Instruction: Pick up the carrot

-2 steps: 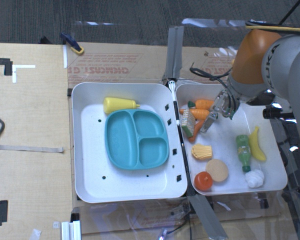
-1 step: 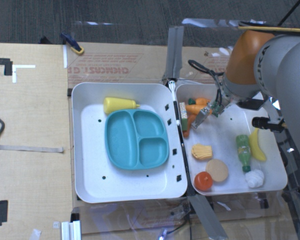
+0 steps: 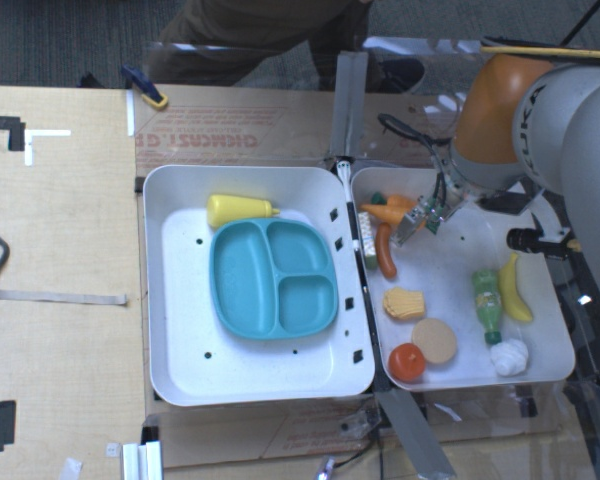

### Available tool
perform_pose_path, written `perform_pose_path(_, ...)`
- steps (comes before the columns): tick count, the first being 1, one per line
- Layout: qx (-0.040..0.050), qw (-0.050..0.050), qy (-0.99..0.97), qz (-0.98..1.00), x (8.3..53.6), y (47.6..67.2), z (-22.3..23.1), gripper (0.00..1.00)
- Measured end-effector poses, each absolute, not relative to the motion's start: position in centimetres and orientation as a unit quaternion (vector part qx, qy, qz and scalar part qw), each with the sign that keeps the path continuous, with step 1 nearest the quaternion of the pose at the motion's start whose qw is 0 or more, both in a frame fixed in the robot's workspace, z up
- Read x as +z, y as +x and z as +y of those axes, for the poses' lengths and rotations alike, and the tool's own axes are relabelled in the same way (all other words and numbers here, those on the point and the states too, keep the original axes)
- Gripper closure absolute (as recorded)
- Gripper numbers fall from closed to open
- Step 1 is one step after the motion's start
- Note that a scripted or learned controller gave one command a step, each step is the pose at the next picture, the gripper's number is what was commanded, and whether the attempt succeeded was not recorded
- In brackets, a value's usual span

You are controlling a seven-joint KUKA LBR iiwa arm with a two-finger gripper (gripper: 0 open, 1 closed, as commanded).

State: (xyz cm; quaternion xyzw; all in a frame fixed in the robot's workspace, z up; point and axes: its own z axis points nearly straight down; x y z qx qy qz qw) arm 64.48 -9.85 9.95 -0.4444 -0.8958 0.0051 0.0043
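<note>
Arm (image 3: 540, 118) reaching in from 3 o'clock over right bin (image 3: 550, 368); left bin (image 3: 160, 298) holding blue divided tray (image 3: 275, 276). Gripper (image 3: 417, 220) sitting just beside carrot (image 3: 390, 209) at right bin's 10 o'clock corner; finger state I cannot tell. Carrot looking light, rigid, smooth toy; grabbing mid-body seems best. Cardboard print mirrored, unreadable.

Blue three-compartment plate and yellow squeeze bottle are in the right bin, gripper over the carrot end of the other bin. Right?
Not quite. The camera view shows the blue three-compartment plastic plate and the yellow squeeze bottle in the left white bin, not the right. The rest holds: the two-finger gripper is over the right white bin, beside the orange carrot.
</note>
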Motion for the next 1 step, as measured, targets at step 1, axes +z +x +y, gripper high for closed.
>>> perform_pose_path(1, 0.0009, -0.003, -0.472, -0.881, 19.34, 61.45, -2.20, 1.00)
